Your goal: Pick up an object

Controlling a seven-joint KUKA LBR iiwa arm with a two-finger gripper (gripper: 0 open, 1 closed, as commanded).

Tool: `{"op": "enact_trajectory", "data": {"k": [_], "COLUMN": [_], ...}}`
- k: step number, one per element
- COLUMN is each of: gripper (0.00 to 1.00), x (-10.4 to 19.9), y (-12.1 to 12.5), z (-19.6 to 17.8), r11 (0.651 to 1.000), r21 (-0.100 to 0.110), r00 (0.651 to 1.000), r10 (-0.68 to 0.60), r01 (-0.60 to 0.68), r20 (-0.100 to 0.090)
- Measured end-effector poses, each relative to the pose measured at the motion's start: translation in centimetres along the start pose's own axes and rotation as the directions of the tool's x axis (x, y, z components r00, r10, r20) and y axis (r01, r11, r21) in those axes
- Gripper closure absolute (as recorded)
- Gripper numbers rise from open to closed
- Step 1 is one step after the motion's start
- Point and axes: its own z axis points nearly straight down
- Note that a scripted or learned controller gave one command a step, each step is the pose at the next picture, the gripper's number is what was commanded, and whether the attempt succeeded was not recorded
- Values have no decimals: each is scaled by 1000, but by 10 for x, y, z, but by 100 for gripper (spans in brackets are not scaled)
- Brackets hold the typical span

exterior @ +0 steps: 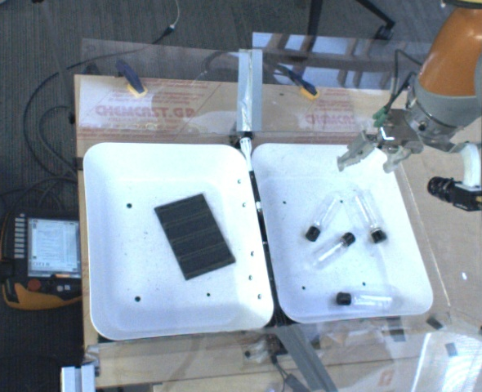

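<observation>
My gripper (375, 156) hangs over the back right part of the right bin (290, 178), its two fingers spread open with nothing between them. Below it lie several clear tubes with black caps: one (321, 220) left of centre, one (333, 248) in the middle, one (368, 216) to the right, and one (363, 300) near the front edge. A flat black ridged pad (194, 235) rests at a slant in the left bin (118, 186).
A metal post (250, 92) stands at the back between the two bins. Blue clamps (131, 78) hold the board behind them. An orange teach pendant (41, 260) lies on the floor left of the bench.
</observation>
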Motion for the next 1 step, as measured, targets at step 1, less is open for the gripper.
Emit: {"op": "enact_trajectory", "data": {"k": [1], "gripper": [0], "x": [14], "y": [-28], "z": [117], "r11": [998], "r21": [1], "r00": [998], "r10": [-68], "r01": [68], "r20": [0]}}
